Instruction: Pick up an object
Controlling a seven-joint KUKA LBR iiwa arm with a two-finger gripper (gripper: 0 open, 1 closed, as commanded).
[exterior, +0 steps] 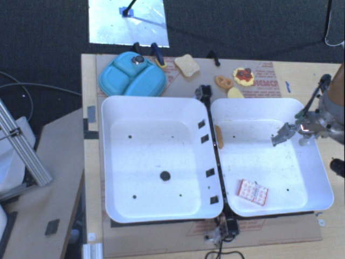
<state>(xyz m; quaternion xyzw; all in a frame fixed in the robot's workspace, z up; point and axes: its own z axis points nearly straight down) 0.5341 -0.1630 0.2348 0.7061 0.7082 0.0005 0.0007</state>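
Observation:
A small red-and-white patterned packet (253,192) lies flat near the front of the right bin (318,198). An orange stick-like item (218,136) rests against that bin's left wall. In the left bin (116,144) sits a small dark round object (165,175). My gripper (291,134) hangs over the right side of the right bin, well behind and to the right of the packet, with nothing seen in it. The grey wrist behind it hides part of the bin's right rim.
Behind the bins lie a blue sectioned plate (132,75), a toast slice (187,65), a pretzel (223,81), a toy pizza (243,75) and a yellow piece (235,93). A metal rail (21,144) stands at far left.

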